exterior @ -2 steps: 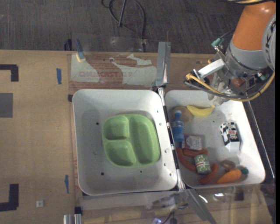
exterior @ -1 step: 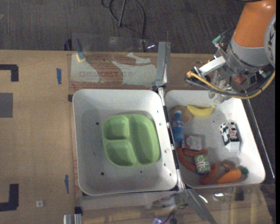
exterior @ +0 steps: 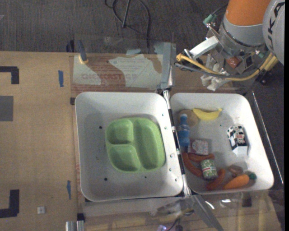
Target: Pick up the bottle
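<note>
The bottle (exterior: pixel 183 131) lies on its side in the right bin (exterior: pixel 259 135), close against that bin's left wall, beside the seam where the two bins meet. Its long axis runs almost straight up and down the camera view, parallel to that wall, with the blue cap at the far end, toward the top of the picture, and the base toward the near edge. It is a small clear plastic bottle with a blue cap and a blue label or tint along the body; finer print cannot be read. Just beyond its cap sits a brownish round item too dim to name, and a banana (exterior: pixel 207 113) lies crosswise near the bin's far wall. Beside the bottle's lower end rests a small packet (exterior: pixel 200 146) with red and white on it, and below that are red sausage-like pieces (exterior: pixel 193 163), a green can (exterior: pixel 208 168) and a carrot (exterior: pixel 238 181) near the near wall. A black and white carton (exterior: pixel 237 138) stands well apart toward the right wall. The left bin (exterior: pixel 90 113) holds a green divided tray (exterior: pixel 135 144). The gripper (exterior: pixel 226 63) hangs above the bench beyond the right bin's far edge, well apart from the bottle, amid yellow cables and grey hardware below the arm's orange band (exterior: pixel 246 11); I cannot tell how far its pincer is open, and nothing is seen in its grasp.
</note>
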Robot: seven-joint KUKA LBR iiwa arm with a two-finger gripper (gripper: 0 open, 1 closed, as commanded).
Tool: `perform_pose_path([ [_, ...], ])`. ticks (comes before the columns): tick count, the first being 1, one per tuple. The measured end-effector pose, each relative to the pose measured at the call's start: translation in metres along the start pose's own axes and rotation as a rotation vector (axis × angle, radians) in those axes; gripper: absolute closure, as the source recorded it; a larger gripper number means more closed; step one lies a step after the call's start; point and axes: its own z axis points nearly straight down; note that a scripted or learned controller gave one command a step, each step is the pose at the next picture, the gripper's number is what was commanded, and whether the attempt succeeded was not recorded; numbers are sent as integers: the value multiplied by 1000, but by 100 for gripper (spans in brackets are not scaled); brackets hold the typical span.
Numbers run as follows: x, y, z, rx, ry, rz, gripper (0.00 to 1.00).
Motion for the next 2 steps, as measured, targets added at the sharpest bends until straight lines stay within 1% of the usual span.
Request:
perform_pose_path([
  [1, -46, 34, 95, 2, 0, 345, 100],
  [2, -47, 138, 85, 1, -1, 297, 100],
])
